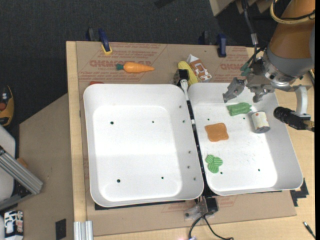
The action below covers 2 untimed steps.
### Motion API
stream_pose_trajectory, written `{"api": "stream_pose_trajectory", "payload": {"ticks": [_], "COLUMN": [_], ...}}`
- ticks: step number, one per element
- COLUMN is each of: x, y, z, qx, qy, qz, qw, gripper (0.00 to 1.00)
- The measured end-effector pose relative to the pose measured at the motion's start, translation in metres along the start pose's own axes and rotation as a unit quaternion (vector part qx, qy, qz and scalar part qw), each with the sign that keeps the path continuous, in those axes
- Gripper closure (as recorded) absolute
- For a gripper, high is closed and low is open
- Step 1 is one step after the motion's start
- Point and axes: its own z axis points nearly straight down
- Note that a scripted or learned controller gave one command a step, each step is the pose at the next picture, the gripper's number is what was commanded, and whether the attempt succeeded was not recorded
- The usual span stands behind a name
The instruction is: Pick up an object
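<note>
Two shallow white plastic bins are seen side by side on a brown cardboard-covered bench [150, 54]. The left bin [100, 134] holds no objects. The right bin [280, 159] holds four objects: a flat light-green rectangular piece [239, 108] near the far edge, a small white and grey cylinder [259, 121] just to its right, a flat orange-brown square piece [216, 132] near the bin's middle, and a dark-green leaf-shaped piece [214, 163] toward the near edge.

The grey arm with the orange band [295, 24] is positioned over the far right corner of the right bin. The two-finger gripper [246, 92] is located just above the light-green piece. Its jaws are seen spread apart, with one finger [233, 90] left of the piece and the other nearer the cylinder. Nothing is seen between the fingers.

Outside the bins, on the far strip of the bench, an orange toy carrot [135, 68] lies behind the left bin. A yellow banana-shaped object [186, 68] and a small brown and white packet [201, 71] lie near the gap between the bins. Two blue clamps [104, 41] are fixed at the far bench edge.
</note>
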Motion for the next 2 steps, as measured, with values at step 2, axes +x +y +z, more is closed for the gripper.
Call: {"api": "stream_pose_trajectory", "payload": {"ticks": [2], "x": [0.005], "y": [-0.021], "z": [0.157], "qx": [0.002], "qy": [0.001], "qz": [0.0], "qw": [1.0], "gripper": [0.0]}}
